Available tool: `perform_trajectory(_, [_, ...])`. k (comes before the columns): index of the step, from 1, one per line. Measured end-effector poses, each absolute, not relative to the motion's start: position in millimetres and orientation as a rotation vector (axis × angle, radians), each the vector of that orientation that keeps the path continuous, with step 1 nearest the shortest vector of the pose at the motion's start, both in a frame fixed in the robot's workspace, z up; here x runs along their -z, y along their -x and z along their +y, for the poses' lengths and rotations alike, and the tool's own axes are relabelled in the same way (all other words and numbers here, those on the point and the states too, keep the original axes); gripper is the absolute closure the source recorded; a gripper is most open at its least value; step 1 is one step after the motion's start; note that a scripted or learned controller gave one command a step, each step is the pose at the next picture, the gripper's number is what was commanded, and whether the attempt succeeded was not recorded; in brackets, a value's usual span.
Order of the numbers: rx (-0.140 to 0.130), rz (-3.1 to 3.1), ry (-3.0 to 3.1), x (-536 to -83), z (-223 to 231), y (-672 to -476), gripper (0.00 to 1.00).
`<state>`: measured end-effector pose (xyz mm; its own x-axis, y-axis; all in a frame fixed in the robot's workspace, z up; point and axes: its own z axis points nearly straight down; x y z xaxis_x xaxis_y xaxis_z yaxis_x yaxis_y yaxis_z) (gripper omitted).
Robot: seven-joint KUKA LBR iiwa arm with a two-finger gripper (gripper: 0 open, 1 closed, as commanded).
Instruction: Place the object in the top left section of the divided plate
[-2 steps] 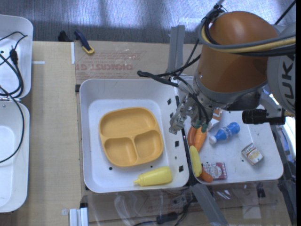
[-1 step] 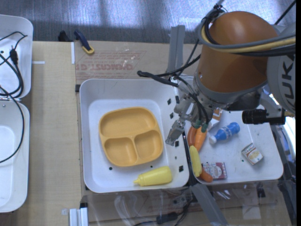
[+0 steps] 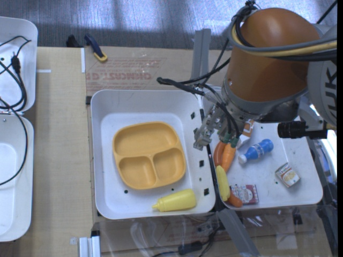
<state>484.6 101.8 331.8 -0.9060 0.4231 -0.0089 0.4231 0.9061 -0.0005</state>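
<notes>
A yellow divided plate (image 3: 119,143) lies in the left white bin (image 3: 102,186), with one wide section toward the back and two smaller ones toward the front; all three hold nothing. My gripper (image 3: 205,134) hangs over the wall between the two bins, just right of the plate's back right corner. Just right of it in the right bin (image 3: 303,194) lie two orange carrots (image 3: 227,155). I see nothing clearly held in the gripper.
A yellow squeeze bottle (image 3: 176,201) lies in front of the plate. The right bin also holds a blue-and-white bottle (image 3: 256,150), a small box (image 3: 287,174), a red packet (image 3: 246,193) and a yellow piece (image 3: 222,182). Cables trail around the wrist.
</notes>
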Motion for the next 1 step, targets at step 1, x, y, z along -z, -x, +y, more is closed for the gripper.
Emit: perform_trajectory(1, [0.004, 3.059, -0.680, -331.8, 101.7, -484.6, 0.00])
